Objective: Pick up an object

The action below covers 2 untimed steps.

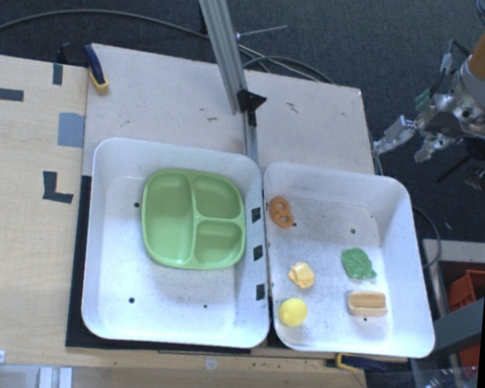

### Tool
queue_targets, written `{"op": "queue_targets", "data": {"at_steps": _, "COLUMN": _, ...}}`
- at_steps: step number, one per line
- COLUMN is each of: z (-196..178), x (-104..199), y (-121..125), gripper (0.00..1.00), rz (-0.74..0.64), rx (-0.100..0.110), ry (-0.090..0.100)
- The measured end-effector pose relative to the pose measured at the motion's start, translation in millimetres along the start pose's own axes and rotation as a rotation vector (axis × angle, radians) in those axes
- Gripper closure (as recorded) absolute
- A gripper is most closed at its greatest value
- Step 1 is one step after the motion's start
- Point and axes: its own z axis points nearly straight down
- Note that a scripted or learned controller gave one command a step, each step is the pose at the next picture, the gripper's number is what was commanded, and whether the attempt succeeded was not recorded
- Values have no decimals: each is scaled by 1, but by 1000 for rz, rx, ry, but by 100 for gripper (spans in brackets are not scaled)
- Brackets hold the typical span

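The right bin point(399, 204) holds several small objects: a brown pretzel point(281, 211) near its top left, a green leafy piece point(358, 264), a pale yellow lump point(301, 276), a yellow ball point(292, 312) and a tan hot dog bun point(367, 303). My gripper point(407, 138) hangs high beyond the bin's top right corner, outside its rim, with the fingers spread apart and nothing between them.
The left bin point(104, 218) holds a green divided plate point(194, 219). A metal rail point(225, 44) slants down to the gap between the bins. Cables lie on the dark floor behind the bench. A blue and yellow clamp point(96, 68) sits at the board's far left corner.
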Motion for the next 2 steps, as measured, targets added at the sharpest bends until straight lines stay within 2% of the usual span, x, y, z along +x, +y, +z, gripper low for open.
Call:
{"op": "queue_targets", "data": {"at_steps": 1, "z": 0, "x": 0, "y": 0, "gripper": 0, "rz": 0, "rx": 0, "ry": 0}}
{"op": "queue_targets", "data": {"at_steps": 2, "z": 62, "x": -4, "y": 3, "gripper": 0, "rz": 1, "rx": 6, "ry": 1}}
